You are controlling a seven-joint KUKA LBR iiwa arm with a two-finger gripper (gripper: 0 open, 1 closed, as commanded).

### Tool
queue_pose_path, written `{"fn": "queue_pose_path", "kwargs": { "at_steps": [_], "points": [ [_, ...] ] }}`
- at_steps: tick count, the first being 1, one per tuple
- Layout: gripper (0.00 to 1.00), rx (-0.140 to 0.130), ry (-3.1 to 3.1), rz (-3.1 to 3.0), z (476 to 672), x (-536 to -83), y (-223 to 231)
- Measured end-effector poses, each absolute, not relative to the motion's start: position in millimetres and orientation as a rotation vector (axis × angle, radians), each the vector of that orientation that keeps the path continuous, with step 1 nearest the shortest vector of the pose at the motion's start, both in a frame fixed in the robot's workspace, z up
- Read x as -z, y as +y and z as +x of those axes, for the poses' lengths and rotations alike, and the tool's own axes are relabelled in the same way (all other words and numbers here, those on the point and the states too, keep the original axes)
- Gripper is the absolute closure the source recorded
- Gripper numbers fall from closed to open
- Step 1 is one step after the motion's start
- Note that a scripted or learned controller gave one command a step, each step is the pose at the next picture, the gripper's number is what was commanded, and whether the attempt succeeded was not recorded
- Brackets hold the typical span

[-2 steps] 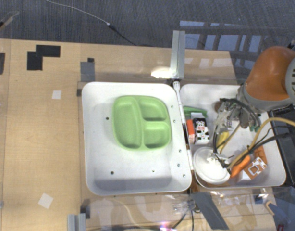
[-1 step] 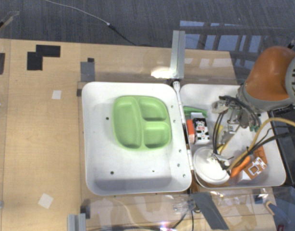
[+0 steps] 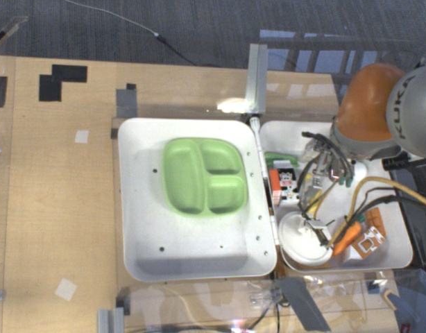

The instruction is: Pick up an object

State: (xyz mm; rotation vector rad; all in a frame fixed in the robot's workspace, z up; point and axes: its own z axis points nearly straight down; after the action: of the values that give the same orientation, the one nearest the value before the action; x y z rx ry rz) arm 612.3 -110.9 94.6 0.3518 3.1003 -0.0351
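Reaching in from the right, the grey arm (image 3: 407, 113) with its orange band (image 3: 365, 109) hangs over the right bin (image 3: 400, 259), its wrist low above the clutter there. Cables and wrist hardware cover the jaws, so I cannot tell whether they are released or clenched, or whether anything sits between them; no object is visibly grasped.

Two shallow white bins sit side by side on the wooden desk (image 3: 53, 186). The left bin (image 3: 143, 248) holds one thing, a green divided plate (image 3: 202, 175) with three compartments, lying flat near the bin's middle.

The right bin holds several small things. A white round bowl (image 3: 296, 241) rests at its near left corner. Just beside the bowl, toward the right, lies an orange carrot-like piece (image 3: 348, 236), its long axis slanting from lower left to upper right. An orange packet with a white pattern (image 3: 371, 236) lies touching or just beside it. Along the bin's left wall sits a small box with green, red and white print (image 3: 282, 179), its long axis running away from the camera.
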Motion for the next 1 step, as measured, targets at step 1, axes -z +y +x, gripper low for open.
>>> {"fn": "queue_pose_path", "kwargs": {
  "at_steps": [1],
  "points": [
    [0.00, 0.003, 3.090, 0.420, 587.1, -91.9, -134.6]
  ]
}}
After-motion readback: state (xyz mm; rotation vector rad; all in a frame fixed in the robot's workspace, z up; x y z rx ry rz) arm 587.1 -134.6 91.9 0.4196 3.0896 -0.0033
